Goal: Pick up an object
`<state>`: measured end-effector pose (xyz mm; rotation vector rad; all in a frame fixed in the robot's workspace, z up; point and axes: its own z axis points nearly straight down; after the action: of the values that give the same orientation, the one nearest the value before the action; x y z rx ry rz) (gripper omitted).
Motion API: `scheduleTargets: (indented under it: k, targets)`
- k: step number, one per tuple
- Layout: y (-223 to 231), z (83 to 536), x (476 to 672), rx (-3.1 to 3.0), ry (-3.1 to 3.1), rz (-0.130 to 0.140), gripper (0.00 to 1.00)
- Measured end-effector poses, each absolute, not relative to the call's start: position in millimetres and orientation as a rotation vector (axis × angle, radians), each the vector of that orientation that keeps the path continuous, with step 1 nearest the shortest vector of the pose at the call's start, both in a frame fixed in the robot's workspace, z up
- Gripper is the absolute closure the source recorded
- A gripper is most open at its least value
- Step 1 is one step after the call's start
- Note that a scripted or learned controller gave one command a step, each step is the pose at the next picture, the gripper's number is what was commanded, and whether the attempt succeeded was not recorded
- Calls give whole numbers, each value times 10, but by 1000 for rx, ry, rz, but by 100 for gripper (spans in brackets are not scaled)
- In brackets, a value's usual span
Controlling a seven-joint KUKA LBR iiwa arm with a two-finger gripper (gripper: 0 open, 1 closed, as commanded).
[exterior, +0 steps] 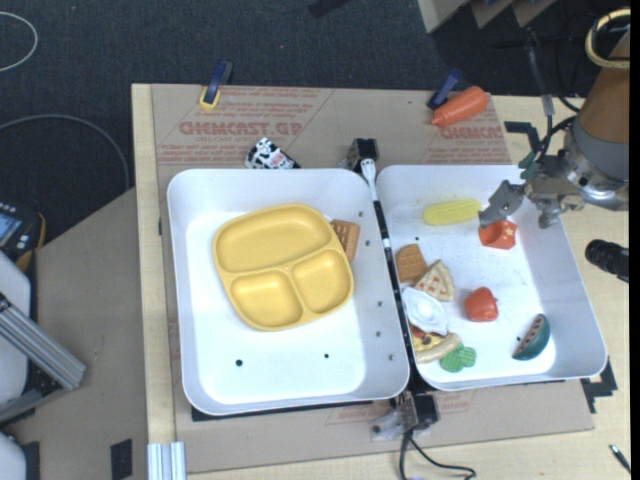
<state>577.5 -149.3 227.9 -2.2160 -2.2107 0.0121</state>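
Just below jaws (522, 200): red obj (498, 234)

A single fixed camera looks down from above at a slant on the desk (150, 268), far enough off to take in both white bins whole: the left bin (190, 298) and the right bin (575, 288) side by side. Dark floor (120, 28) fills the top of the picture beyond the desk's far edge. The arm (605, 118) enters from the right edge.
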Motion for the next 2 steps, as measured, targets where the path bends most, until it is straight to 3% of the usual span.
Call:
scheduleTargets:
  k: [1, 2]
  targets:
    - [-1492, 2351, 5802, -2221, -2221, 0, 0]
    - [-1494, 1880, 5880, -2217, -2218, 5, 0]
